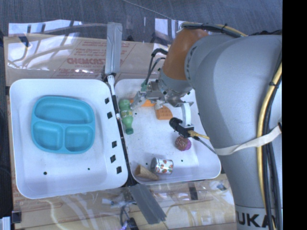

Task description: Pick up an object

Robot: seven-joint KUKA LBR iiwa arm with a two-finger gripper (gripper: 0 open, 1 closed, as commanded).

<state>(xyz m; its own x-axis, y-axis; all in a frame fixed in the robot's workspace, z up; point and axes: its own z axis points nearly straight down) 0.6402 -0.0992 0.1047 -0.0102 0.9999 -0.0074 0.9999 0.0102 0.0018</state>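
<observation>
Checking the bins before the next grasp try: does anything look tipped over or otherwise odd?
Yes. In the right bin, the small patterned can lies on its side near the front wall, next to a tan wedge. The green bottle also lies flat along the left wall. The blue tray sits flat.

A blue tray point(63, 124) with three compartments lay in the left bin point(24, 176), in its upper half. Behind the bin there was brown cardboard point(72, 56) with red print. A grey strip point(113, 47) stood at the bin's upper right corner.
</observation>
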